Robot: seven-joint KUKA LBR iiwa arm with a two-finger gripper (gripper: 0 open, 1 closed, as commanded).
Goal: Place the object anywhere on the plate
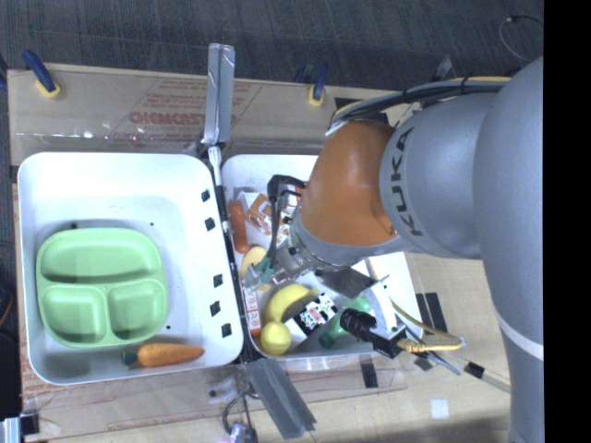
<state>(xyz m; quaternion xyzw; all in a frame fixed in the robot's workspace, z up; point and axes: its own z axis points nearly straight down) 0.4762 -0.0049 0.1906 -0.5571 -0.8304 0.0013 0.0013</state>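
Gripper [282, 264] state I cannot tell; pickup in hand among food beneath it, plate [102, 287] well left, lift needed next.

My arm over the right bin

Green plate [100, 286] lies in the left bin [111, 178]; a carrot [166, 354] rests beside it.

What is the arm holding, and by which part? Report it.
Cannot be told: the arm's orange band hides its gripper over the right bin. The carrot lies loose beside the green plate.
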